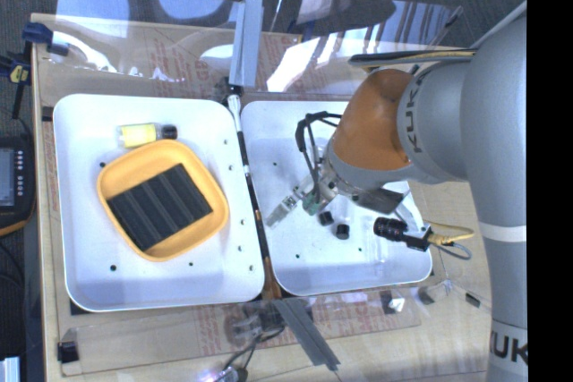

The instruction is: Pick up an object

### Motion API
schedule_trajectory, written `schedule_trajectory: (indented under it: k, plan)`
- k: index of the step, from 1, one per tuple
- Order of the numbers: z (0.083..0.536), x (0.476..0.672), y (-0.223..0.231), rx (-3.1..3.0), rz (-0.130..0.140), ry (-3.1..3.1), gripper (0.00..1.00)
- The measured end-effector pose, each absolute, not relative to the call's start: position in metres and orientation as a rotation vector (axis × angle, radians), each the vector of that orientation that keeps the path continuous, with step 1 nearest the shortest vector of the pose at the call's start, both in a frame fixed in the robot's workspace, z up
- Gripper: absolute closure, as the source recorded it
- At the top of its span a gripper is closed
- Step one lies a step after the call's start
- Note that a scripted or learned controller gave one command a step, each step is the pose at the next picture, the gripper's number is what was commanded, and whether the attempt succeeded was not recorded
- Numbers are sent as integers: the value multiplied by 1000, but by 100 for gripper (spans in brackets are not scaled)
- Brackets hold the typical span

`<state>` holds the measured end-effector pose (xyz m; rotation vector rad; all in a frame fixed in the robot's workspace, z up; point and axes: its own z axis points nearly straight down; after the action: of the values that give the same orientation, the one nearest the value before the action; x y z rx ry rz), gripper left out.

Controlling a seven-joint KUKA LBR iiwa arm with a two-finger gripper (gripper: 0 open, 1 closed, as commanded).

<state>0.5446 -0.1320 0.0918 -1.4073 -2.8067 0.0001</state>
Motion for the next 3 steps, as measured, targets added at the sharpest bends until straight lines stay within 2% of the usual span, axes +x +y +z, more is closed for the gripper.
schedule_trajectory:
  k: [1, 2, 3]
  plan:
    - [99, 481, -115, -1037, 24, -2997, 0]
    - [177, 478, -165, -1017, 1, -2975, 0]
    - [143, 530, -172, -723, 0, -3057, 0]
